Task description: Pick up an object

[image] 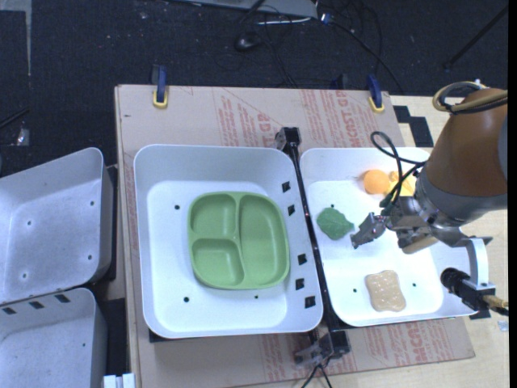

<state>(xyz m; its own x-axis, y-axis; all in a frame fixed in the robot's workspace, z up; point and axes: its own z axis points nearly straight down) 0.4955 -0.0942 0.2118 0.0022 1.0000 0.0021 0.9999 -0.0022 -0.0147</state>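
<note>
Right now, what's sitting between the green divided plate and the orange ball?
In the camera view, the bins' shared rims and a green lump in the right bin lie between the green divided plate and the orange ball.

The two bins are white with small black marks along their edges. The divided plate is pale green. A darker green lump, an orange object and a beige, bumpy piece are there. The bench board is light brown with red print.
</note>
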